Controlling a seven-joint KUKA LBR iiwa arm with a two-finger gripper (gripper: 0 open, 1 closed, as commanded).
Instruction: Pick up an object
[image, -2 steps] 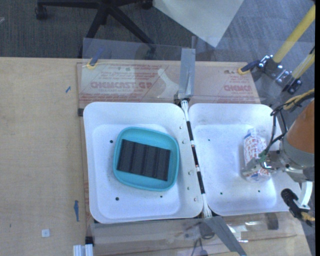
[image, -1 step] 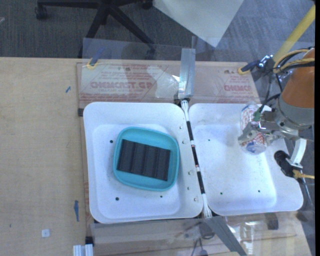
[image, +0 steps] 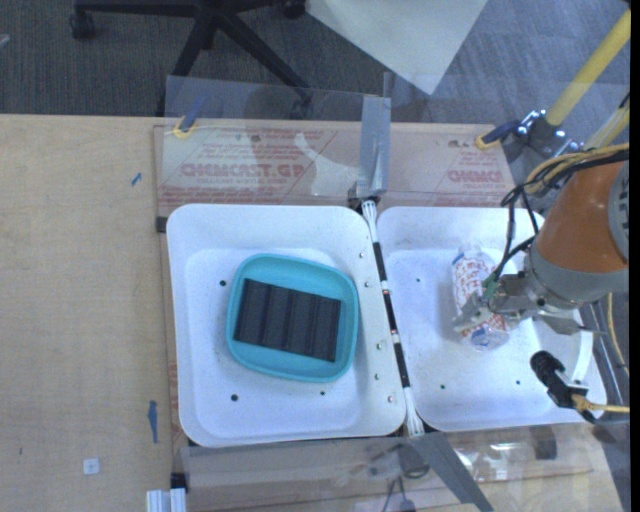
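Two bins sit on the tabletop; right of the teal tray (image: 292, 318), the clear plastic packet (image: 471, 297) lies in the right bin (image: 440, 400). The gripper (image: 494, 303) touches it, jaws' state unclear; lifting remains.

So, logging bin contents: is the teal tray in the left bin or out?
In: the teal plastic tray with dark slats lies flat inside the left white bin.
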